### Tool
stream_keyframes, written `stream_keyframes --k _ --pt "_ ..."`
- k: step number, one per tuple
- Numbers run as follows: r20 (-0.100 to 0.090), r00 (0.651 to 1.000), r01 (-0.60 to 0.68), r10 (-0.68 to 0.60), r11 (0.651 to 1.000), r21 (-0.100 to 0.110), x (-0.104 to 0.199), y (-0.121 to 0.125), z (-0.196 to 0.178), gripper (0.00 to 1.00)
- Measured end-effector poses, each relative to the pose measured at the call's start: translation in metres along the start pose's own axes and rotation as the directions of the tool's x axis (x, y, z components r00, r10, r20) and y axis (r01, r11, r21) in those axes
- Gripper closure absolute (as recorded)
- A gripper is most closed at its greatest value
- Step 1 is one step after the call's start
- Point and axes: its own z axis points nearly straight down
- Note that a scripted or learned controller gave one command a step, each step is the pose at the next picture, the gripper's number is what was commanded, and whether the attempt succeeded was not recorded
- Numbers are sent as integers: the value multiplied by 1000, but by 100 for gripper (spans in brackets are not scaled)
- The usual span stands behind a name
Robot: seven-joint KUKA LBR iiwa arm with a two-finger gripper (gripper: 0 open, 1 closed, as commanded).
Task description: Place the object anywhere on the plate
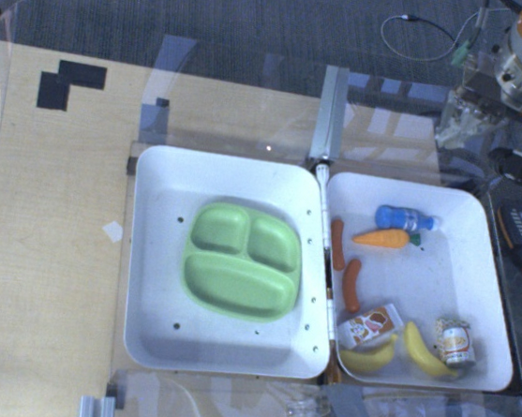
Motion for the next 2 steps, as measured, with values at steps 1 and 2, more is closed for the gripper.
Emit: stream_keyframes --k 1,2 --pt "-1 998 66 -66 998 5 10 -119 96 100" --pt "0 996 -89 89 996 5 3 -185 157 100"
